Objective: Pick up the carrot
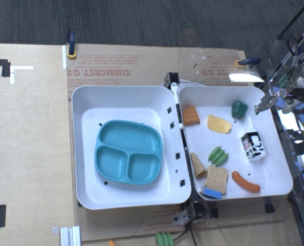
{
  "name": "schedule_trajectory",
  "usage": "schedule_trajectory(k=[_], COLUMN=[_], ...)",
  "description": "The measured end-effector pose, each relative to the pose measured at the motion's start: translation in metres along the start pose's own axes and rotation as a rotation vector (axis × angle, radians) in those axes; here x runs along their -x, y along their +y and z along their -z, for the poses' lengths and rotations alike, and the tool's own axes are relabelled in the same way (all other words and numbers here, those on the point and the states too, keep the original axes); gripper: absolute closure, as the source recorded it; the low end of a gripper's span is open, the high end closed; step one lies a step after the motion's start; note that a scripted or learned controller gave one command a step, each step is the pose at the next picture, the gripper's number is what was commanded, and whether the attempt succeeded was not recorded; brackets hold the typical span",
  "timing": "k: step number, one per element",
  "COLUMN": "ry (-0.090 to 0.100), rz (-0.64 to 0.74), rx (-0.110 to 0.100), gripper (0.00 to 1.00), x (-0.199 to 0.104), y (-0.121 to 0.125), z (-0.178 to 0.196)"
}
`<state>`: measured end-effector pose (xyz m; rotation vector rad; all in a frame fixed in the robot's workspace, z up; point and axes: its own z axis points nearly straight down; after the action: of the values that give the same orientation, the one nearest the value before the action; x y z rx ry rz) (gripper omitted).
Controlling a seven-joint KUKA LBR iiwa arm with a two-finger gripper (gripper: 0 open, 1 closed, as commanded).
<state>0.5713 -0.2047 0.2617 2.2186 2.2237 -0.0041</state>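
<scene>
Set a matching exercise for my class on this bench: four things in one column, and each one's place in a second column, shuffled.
Things:
1. tray
2. carrot
3. green block
4. sponge

Places:
A. right bin, far right corner
B. left bin, in the middle
C. right bin, near edge, beside the toast
D. right bin, near right corner

Pairs: 1-B, 2-D, 3-A, 4-C
</scene>
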Motion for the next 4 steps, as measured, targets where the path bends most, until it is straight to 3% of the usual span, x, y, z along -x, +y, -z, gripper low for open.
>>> schedule_trajectory(k=[1,2,3,4], ry=[0.001,0.001,0.0,0.001], rz=[-0.294,-0.28,-0.456,-0.297], rx=[0.0,-0.003,0.0,-0.004], gripper=[0.0,0.0,0.0,0.0], x=[-0.044,-0.081,-0.09,-0.096], y=[0.037,0.014,0.079,0.033], z=[-0.153,-0.17,-0.169,-0.17])
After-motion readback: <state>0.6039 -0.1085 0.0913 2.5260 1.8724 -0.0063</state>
